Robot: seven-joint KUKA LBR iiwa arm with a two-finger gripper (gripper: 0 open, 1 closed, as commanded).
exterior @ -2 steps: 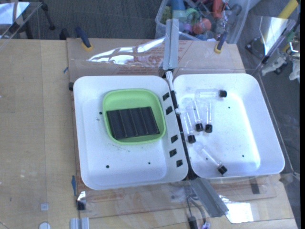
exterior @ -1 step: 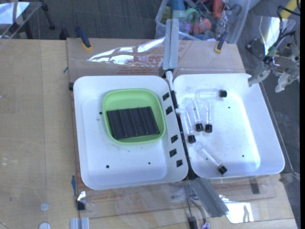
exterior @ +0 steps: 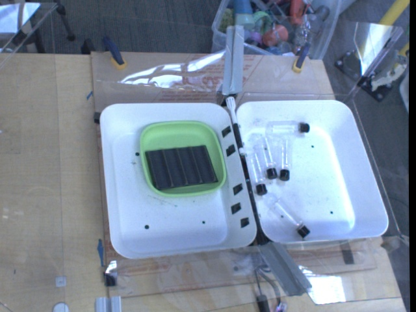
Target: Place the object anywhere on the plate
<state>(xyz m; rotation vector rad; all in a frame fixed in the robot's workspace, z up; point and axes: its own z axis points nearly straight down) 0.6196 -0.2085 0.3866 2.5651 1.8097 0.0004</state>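
A green square plate (exterior: 154,138) sits in the left white bin (exterior: 123,213). On the plate lies a dark ribbed rectangular object (exterior: 181,167), flat and slightly tilted. The right white bin (exterior: 351,174) holds several clear plastic tubes with black caps (exterior: 272,159), scattered near its left side.
A clear tub of colourful items (exterior: 273,12) stands behind the bins. A row of black clips (exterior: 234,174) runs along the divider between the bins. Cables and a metal bracket (exterior: 279,272) lie at the front edge. Bare wooden bench stretches to the left.
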